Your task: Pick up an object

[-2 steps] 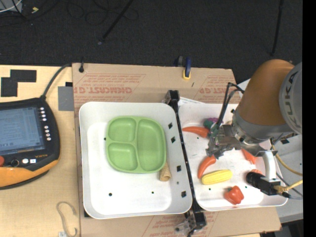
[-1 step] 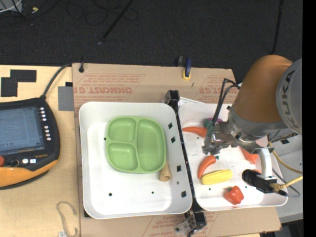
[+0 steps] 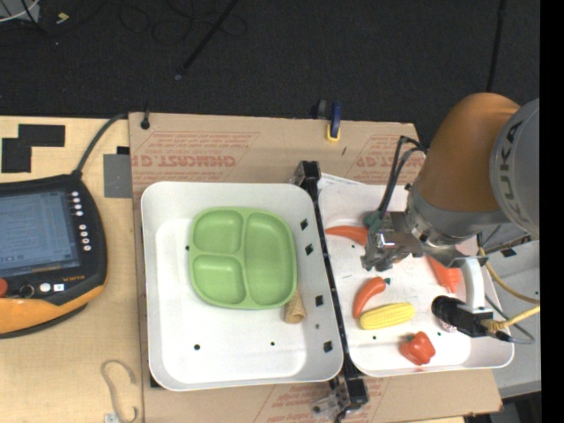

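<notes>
My gripper (image 3: 380,254) hangs low over the middle of the right bin (image 3: 352,359), with nothing visibly held in it. Just left of it lies a thin orange-red chili (image 3: 345,233). Below it rest a red-orange pepper (image 3: 369,296) and a yellow corn cob (image 3: 386,315), side by side. A red bell pepper (image 3: 418,348) sits near the bin's front edge. An orange carrot piece (image 3: 447,277) lies to the right, partly under the arm.
The left bin (image 3: 167,342) bears a green divided plate (image 3: 243,259), and a small tan cone-shaped piece (image 3: 293,307) lies at the plate's lower right. A black divider (image 3: 319,263) runs between the bins. A teach pendant (image 3: 44,245) lies at far left.
</notes>
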Controlling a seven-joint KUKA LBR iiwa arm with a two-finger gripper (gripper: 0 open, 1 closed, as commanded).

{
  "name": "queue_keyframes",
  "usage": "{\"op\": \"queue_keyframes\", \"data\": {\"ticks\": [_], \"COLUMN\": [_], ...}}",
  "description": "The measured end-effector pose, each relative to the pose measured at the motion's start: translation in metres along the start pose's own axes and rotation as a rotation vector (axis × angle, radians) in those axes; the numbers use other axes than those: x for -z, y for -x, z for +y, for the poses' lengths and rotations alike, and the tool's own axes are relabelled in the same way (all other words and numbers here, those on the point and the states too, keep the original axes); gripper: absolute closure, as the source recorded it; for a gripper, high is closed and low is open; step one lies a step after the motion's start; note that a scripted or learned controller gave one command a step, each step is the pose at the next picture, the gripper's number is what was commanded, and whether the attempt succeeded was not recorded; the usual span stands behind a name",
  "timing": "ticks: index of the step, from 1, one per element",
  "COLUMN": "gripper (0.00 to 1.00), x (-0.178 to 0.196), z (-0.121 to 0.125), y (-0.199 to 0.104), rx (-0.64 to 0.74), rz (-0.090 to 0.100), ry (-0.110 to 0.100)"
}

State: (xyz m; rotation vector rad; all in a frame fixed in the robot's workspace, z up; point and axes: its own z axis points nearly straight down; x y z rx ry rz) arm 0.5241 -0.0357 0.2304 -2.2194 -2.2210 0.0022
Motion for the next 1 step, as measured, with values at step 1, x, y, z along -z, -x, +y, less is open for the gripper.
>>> {"op": "queue_keyframes", "data": {"ticks": [1], "gripper": [1.00], "x": [0.0051], "z": [-0.0136], "y": [0.0003], "rx": [-0.005], "rz": [0.001], "ry": [-0.002]}}
